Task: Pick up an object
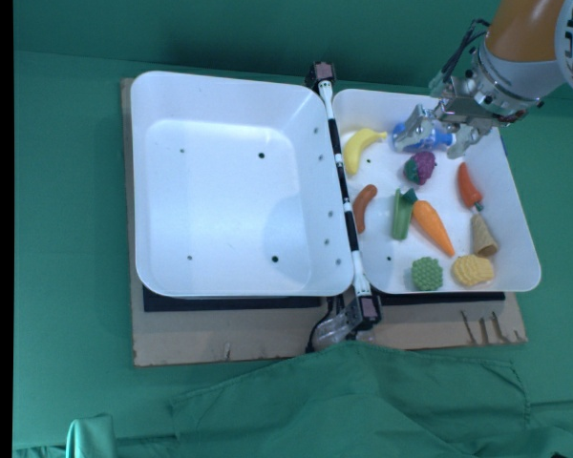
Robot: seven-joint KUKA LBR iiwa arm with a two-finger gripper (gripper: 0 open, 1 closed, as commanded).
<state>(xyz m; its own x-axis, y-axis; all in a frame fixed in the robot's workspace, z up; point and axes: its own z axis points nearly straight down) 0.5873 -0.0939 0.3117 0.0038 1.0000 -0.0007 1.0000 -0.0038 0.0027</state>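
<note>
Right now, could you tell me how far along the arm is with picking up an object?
Done: the claw has reached the right white bin and sits low over a small blue toy near the yellow toy banana. In hand: the blue toy appears between its fingers, though a firm grip is uncertain. Left: lifting it clear; the purple grape cluster and orange toy carrot lie untouched.

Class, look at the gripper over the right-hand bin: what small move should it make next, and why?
Probably lift straight up a little. The gripper appears to have a blue object between its fingers, low in the right bin; a short raise would test the hold.
</note>
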